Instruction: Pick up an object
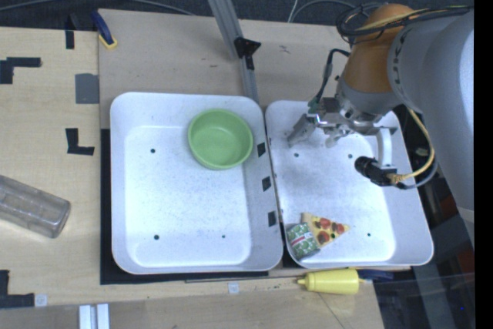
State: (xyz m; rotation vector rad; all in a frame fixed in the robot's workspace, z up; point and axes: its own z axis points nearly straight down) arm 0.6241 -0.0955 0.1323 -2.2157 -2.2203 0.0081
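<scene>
White right bin [400, 231] holds the pizza slice toy [325, 226] near its front left corner; jaws [320, 129] far back, grip unclear, so lower straight over the slice.

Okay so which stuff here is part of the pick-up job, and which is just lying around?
Job things:
tool
green bowl in left bin
pizza slice and green packet in right bin

Lying about:
yellow bottle
clear tumbler
blue clip
</scene>
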